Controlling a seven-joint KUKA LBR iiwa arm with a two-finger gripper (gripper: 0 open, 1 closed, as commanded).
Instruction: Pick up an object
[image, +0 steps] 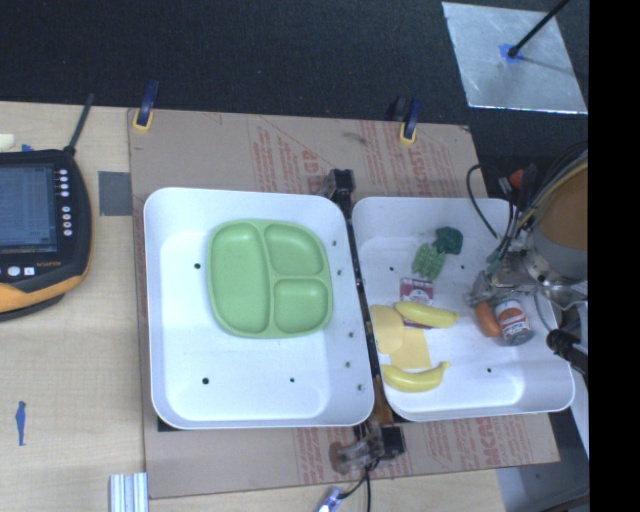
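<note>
We see the hand (497, 283) low in the right bin (470, 400), touching a small can (512, 321) and carrot (486, 318) just beneath it, its opening indiscernible amid cables.

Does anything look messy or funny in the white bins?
Nothing looks broken or spilled. The small can with a red label lies on its side in the right white bin, beside an orange carrot-shaped toy.
</note>
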